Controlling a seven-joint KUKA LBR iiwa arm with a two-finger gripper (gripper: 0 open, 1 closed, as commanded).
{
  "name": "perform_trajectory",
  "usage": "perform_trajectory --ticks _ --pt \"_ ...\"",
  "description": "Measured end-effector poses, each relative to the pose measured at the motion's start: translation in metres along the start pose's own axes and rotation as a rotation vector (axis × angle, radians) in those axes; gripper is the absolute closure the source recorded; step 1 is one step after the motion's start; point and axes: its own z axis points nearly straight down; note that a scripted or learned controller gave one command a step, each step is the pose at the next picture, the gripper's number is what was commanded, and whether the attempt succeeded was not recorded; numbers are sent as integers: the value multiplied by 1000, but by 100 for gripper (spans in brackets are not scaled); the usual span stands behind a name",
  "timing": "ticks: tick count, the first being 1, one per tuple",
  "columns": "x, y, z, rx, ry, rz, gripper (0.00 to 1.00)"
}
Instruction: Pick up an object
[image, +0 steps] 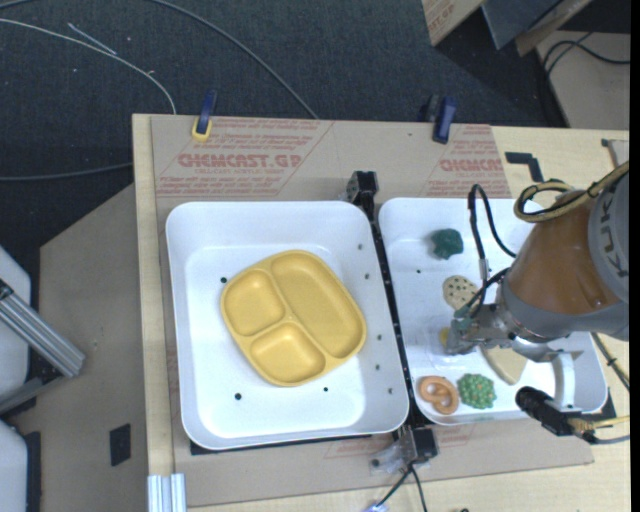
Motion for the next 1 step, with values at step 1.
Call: perform_trajectory --ticks 1 --pt "6 5 -44 1 -5 -1 100"
